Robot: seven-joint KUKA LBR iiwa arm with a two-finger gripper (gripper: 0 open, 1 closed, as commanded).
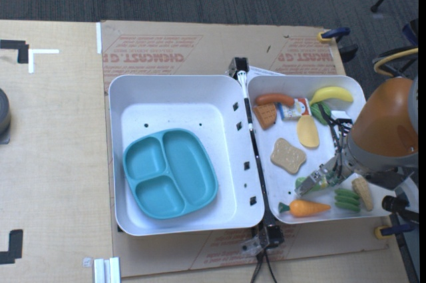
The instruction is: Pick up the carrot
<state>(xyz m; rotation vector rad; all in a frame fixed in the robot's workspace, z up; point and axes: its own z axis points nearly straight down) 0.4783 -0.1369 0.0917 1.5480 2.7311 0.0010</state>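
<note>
The carrot [309, 208] is lying just below and slightly left of the gripper [314, 183] (near the right bin's [271, 96] front wall), long axis running left-right, while whether that gripper is clenched or released I cannot tell.

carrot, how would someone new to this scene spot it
Look in the right-hand white bin, along its near edge. The carrot lies there on its side, just below the end effector. It is the only orange, tapered piece; the green pieces sit to its right.
</note>
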